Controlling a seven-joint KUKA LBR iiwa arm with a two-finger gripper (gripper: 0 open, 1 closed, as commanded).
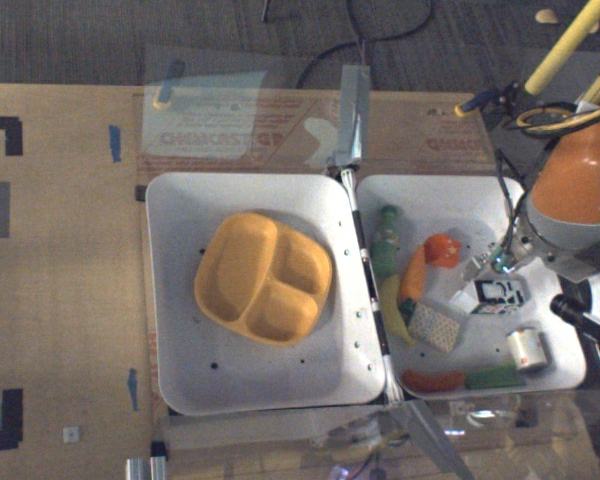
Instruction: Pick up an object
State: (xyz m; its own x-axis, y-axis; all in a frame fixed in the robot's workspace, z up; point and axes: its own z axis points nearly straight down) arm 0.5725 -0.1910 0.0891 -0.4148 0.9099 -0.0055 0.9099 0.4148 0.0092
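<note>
Pincer (502,260): right bin's (570,373) right edge; you can't tell its spread.
Risk: crowded toys, your grab may slip.

I'm looking at a robotics lab: two white bins (170,268) set on a cardboard-covered bench (60,298) with black tape marks (5,133), loose cables (380,13) trailing over grey carpet (130,18) at the far side.

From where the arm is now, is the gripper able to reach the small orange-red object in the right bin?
Probably yes. The gripper hangs over the right bin, just right of the orange-red object, with bare bin floor between them. The carrot-like piece lies close on its left, so a grasp may bump it.
</note>
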